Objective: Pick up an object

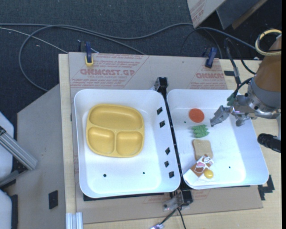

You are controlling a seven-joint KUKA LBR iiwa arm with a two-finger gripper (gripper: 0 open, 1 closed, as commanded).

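Fingers [218,117] spread, empty, just right of flat round orange-red disc [196,115]

The arm [268,76] behind the gripper [218,118] is cut off by the picture's right edge. A corner of the rim of the bin [239,154] under the gripper is hidden by the wrist. The print on the small packet [202,166], well below the gripper, is too small to be read. A cardboard box [201,10], far beyond the gripper, is cut off by the top edge.

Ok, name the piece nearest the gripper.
The round red piece, just beside the gripper; the green piece, tan slice and yellow-red toy lie farther.
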